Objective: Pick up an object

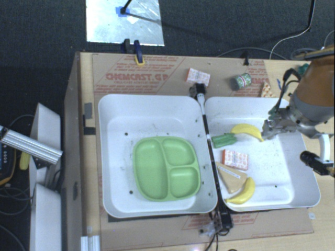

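The right bin (pixel 298 192) holds a yellow banana (pixel 246 130), a green oblong piece (pixel 224 139), a small red and white box (pixel 235 160), a tan wedge (pixel 229 174) and a second banana (pixel 243 192) near the front. My gripper (pixel 268 129) hangs low over the right bin, right at the first banana's right end. The grey wrist and its orange band (pixel 316 82) rise behind it at the right edge. Nothing is visibly held.
The left bin (pixel 112 114) carries a green divided plate (pixel 166 168). On the bench behind the bins lie a small can (pixel 242 80) and a paper packet (pixel 198 76). A black part (pixel 314 163) sticks over the right bin's right rim. Cables run across the back right.
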{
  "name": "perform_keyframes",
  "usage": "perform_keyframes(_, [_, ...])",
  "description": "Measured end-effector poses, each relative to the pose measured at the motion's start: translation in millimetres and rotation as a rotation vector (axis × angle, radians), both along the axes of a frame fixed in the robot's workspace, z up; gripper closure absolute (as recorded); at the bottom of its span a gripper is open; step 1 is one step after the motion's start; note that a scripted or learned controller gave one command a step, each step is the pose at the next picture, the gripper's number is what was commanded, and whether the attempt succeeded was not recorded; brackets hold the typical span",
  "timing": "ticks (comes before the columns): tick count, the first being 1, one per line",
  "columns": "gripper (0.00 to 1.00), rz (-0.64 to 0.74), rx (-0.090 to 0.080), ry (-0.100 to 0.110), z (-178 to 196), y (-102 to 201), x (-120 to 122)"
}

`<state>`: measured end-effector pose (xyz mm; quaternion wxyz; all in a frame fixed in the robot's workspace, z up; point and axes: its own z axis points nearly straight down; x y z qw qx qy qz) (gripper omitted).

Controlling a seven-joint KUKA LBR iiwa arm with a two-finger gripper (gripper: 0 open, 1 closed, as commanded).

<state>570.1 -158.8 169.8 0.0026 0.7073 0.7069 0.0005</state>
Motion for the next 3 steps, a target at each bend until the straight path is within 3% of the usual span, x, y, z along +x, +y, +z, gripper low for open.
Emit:
perform_keyframes(1, [0.00, 0.002, 0.002, 0.002, -1.1, 1.7, -0.2])
perform_keyframes(2, [0.00, 0.004, 0.005, 0.006, -87.1, 41.6, 76.9])
perform_keyframes(3, [1.00, 0.006, 0.003, -0.001, -74.1, 40.7, 78.9])
